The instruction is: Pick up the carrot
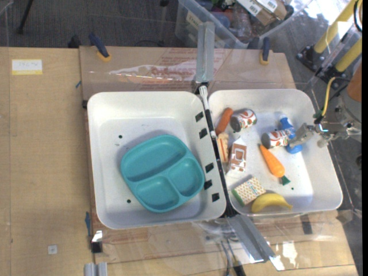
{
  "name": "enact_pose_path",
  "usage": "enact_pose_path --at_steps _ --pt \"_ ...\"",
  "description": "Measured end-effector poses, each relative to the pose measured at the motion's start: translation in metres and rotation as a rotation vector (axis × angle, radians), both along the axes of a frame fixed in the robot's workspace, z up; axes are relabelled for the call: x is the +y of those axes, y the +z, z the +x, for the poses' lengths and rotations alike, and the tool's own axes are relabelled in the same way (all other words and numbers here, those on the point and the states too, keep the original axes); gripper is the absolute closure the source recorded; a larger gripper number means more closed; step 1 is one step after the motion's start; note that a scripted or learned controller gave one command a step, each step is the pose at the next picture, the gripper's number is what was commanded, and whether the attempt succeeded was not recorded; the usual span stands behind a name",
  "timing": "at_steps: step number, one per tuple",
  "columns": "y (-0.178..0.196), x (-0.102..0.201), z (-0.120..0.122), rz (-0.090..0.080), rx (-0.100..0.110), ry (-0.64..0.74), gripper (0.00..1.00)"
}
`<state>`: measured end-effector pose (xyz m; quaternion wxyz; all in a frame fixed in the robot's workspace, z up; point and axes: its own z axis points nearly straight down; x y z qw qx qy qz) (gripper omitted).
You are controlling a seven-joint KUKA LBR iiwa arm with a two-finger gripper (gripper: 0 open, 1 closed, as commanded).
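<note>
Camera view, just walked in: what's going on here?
A KUKA arm is set to pick up the carrot, which lies loose in the right bin with its green top toward the front. The end effector sits at that bin's right edge, off to the carrot's right and not touching it; nothing shows between its fingers. Around the carrot are a banana, a small box and a can. The left bin holds a teal divided plate.
</note>
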<state>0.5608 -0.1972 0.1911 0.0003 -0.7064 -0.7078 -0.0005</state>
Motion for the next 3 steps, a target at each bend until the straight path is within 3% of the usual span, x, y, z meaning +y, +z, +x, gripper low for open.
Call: enact_pose_path --at_steps 1,2,3 --pt "-0.097 0.076 0.014 -0.002 -0.004 0.082 0.0" --pt "-0.086 0.075 0.015 -0.002 -0.008 0.08 1.0" --pt "0.028 0.129 0.043 -0.002 -0.001 -0.324 1.0"
